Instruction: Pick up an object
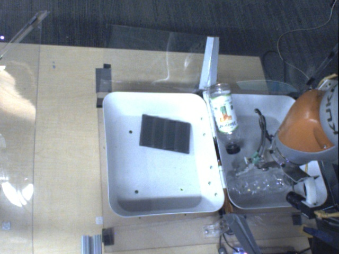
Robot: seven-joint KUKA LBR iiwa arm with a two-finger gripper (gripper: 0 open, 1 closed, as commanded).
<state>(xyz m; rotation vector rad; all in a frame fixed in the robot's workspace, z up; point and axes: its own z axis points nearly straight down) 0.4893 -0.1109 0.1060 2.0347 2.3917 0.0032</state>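
1. One dark ribbed pad [164, 134] lies flat in the left bin [117, 194].
2. One clear bottle [223, 112] lies along the right bin's [275, 97] left wall, cap toward the desk's [63, 157] near edge.
3. The gripper [259, 160] hovers just right of the bottle's cap; I cannot tell its state.

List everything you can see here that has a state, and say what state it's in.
Bottle: lying on its side at the right bin's left edge, cap toward the camera.
Dark pad: lying flat in the left bin.
Right bin: holds the bottle.
Arm: reaching over the right bin.
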